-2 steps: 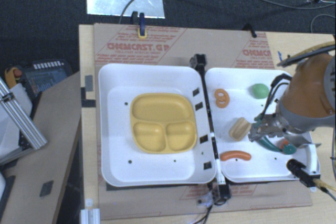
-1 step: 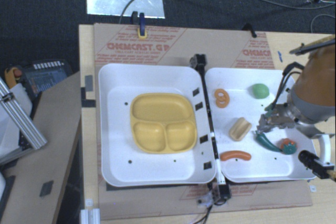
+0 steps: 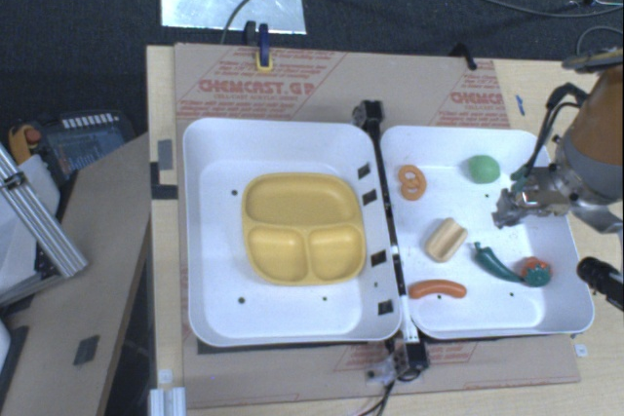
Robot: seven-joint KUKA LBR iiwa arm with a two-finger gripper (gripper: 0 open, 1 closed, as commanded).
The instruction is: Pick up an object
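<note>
The right bin [image 3: 561, 307] holds several toy foods: an orange pretzel [image 3: 411, 181], a green ball [image 3: 483, 169], a tan bread piece [image 3: 445, 239], a red sausage [image 3: 437, 288] and a teal-stemmed piece with an orange end [image 3: 512, 267]. My gripper [image 3: 513, 207] hangs over the right side of this bin, just below the green ball and above the teal piece. Nothing shows between its fingers.
The left bin [image 3: 210, 239] holds a yellow divided tray [image 3: 297, 226]. A black hinge strip [image 3: 382, 229] runs between the bins. The arm [image 3: 590, 161] enters from the right edge. Cardboard [image 3: 322, 83] lies under both bins.
</note>
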